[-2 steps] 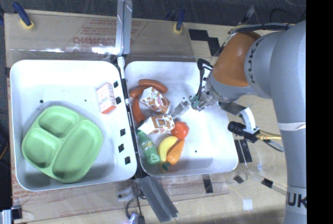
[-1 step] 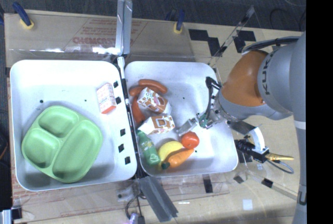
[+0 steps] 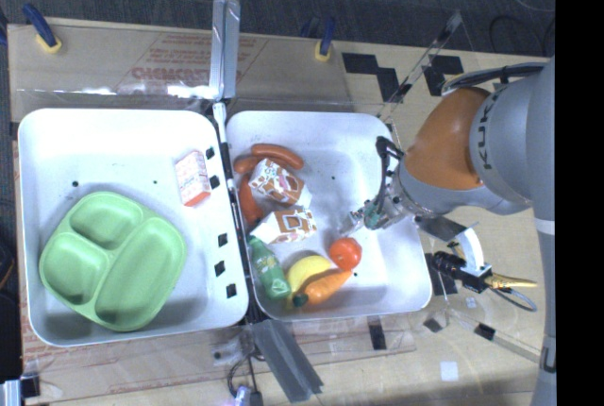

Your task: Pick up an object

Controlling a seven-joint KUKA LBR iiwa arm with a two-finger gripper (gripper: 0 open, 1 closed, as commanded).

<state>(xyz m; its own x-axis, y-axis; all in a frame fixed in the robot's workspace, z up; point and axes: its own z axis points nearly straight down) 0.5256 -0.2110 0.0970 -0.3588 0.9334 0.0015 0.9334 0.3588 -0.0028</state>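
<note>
- We count two shallow white bins on the surface: the left bin (image 3: 57,135) and the right bin (image 3: 330,130).
- The left one holds one green three-compartment plastic tray (image 3: 111,260) and one small orange-and-white carton (image 3: 192,177).
- The right one holds one sausage (image 3: 274,154), two printed packets (image 3: 278,182), one yellow lemon (image 3: 307,270), one carrot (image 3: 324,287), one red tomato (image 3: 345,252) and one green bottle (image 3: 267,272).
- The hand (image 3: 371,217) sits low in the right bin, just beside the tomato; we cannot tell its state.

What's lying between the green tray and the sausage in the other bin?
In the camera view, a small orange-and-white carton on the left bin's floor, then the bins' dividing walls, lie between the green tray and the sausage.
</note>
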